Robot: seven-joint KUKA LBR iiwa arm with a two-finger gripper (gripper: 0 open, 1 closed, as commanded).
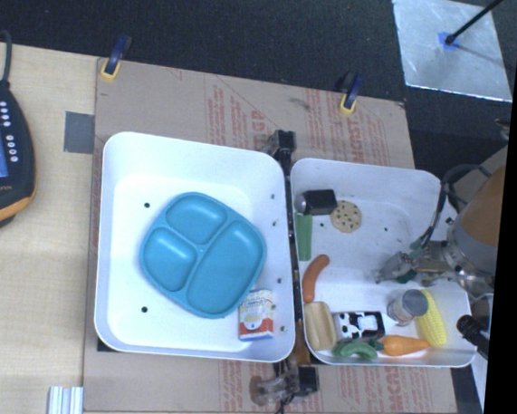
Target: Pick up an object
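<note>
The toys lay crowded along the near edge of the right bin (371,174). There was a yellow corn cob (433,318), a carrot (403,347), a grey can (405,307), a black and white toy (358,324), a green toy (354,350) and a bread roll (319,325). A hot dog (314,273) lay by the bin's left wall, and a cookie (346,215) sat near its far edge.

The gripper (405,267) hung low over the right side of this bin, just beside the can and the corn. It was too blurry to tell if it was open or shut, and nothing showed in it. The arm seemed to be reaching in to grab. Next it would need to drop onto one toy and close.

The toys touched each other, so a neighbour could get in the way. The left bin (127,157) held a blue plate (202,253) and a small carton (256,314).
</note>
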